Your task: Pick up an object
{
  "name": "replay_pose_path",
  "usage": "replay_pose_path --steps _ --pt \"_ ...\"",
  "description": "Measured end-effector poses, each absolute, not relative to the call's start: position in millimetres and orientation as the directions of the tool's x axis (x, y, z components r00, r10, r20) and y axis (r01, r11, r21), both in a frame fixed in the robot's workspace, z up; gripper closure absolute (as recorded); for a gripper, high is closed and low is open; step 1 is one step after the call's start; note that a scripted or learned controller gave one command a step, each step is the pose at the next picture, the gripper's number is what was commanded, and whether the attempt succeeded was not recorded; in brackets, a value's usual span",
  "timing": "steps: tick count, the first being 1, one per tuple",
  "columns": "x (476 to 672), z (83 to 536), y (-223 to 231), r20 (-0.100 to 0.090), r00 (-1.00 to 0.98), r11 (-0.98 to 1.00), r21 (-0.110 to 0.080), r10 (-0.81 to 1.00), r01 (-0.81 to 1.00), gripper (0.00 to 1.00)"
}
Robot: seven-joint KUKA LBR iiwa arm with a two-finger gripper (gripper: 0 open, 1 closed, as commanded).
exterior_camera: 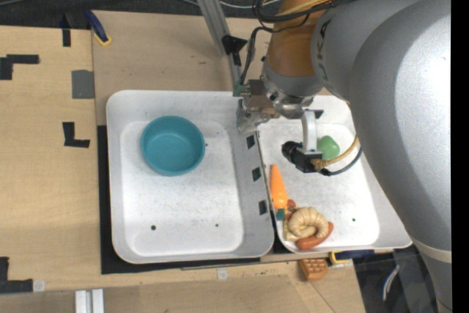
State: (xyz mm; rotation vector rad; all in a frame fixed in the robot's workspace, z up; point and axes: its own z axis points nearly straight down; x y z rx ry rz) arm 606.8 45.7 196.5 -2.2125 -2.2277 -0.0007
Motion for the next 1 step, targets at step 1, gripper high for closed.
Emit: replay_pose_path --steps 1 --pt "625.8 195.2 92.1 0.002 -0.006 0.006 -0.001 1.000 1.000 1.00"
